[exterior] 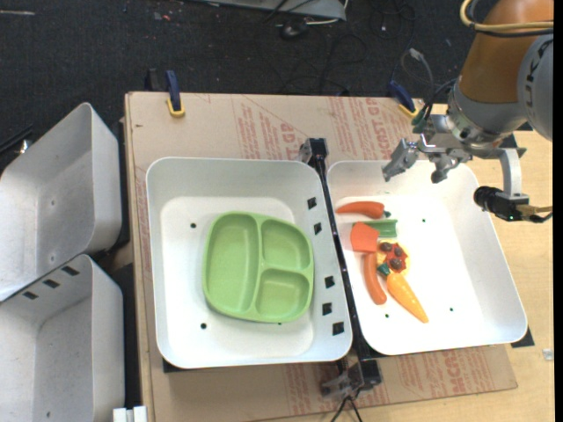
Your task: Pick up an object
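**Ana:** Nearest us, the two white bins are sitting side by side, and the green divided plate (259, 267) is lying in the left bin (167, 323), well off to the gripper's left.

**Ben:** And the gripper (420, 167) is hovering over the far edge of the right bin (493, 262) with its fingers spread and nothing between them.

**Ana:** So the pickable things are lying below it and a bit toward us: a cluster of toy food (383, 253) in the middle of that bin.

**Ben:** I'm judging the chili pepper (361, 207) the easiest target, since it's lying closest to the gripper and slightly apart from the pile. Coming straight down across its narrow width should be working best; the others are touching, so the fingers are risking nudging neighbours.

**Ana:** Counting: two bins, one plate, one chili pepper, one orange carrot (407, 295), and I'm making out roughly three more reddish pieces tangled together, though that count is uncertain.
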Available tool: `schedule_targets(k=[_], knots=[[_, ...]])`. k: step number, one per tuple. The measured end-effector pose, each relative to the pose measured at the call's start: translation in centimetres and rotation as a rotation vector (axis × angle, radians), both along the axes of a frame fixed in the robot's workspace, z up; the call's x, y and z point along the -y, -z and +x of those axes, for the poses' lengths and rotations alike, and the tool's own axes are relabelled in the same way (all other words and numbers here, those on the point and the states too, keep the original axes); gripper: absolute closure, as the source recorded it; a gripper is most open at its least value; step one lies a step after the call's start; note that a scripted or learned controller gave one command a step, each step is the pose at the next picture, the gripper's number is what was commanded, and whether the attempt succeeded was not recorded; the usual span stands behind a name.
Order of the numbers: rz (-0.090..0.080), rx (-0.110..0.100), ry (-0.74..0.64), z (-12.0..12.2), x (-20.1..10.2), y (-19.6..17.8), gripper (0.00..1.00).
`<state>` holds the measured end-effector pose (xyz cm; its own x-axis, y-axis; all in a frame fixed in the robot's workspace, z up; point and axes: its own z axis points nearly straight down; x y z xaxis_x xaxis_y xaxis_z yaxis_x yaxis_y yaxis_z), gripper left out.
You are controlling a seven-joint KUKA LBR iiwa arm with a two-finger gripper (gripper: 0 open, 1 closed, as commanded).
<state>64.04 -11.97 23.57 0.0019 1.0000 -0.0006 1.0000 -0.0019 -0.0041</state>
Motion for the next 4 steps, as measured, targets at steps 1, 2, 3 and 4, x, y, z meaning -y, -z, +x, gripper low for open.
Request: schedule_targets(k=[1,2,3,4], knots=[[0.0,0.001,-0.001,0.0,0.1,4.3,0.0],[0.0,0.0,0.0,-0.2,1.1,9.8,0.0],[-0.001,0.006,-0.001,0.0,1.0,8.4,1.0],[-0.001,0.009,-0.004,0.6,1.3,3.8,1.0]])
